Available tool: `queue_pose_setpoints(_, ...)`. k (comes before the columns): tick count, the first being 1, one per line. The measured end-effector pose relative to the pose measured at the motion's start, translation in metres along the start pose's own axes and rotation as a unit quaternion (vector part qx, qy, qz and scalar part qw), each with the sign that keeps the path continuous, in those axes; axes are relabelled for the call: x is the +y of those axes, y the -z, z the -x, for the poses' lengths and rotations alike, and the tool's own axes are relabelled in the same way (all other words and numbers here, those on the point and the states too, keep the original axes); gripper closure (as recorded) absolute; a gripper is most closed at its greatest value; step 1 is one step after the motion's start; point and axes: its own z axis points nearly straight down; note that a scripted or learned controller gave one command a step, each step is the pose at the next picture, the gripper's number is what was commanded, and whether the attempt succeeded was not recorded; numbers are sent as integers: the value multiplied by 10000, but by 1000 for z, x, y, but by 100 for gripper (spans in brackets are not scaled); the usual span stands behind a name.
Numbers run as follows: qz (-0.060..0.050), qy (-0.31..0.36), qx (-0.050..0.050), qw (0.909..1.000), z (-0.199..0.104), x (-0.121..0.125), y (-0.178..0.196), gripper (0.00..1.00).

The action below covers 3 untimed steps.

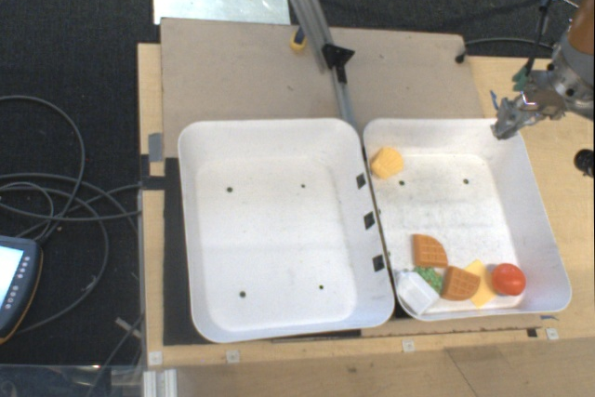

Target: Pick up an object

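green item half-hidden, gripper blurred

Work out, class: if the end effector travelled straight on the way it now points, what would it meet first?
The end effector points down over the far right corner of the right bin. Going straight down, it would probably meet that bin's rim or bare white floor first; depth is hard to judge. The yellow block lies well off that line.

The surface carries two shallow white bins touching side by side: left bin toward its left edge, right bin toward its right edge.
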Motion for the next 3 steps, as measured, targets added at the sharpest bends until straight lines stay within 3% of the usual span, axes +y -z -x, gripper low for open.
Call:
queue_pose_setpoints(2,-31,15,17,10000,-98,-4,-25,100)
queue_pose_setpoints(3,-24,22,21,10000,-154,1,-18,100)
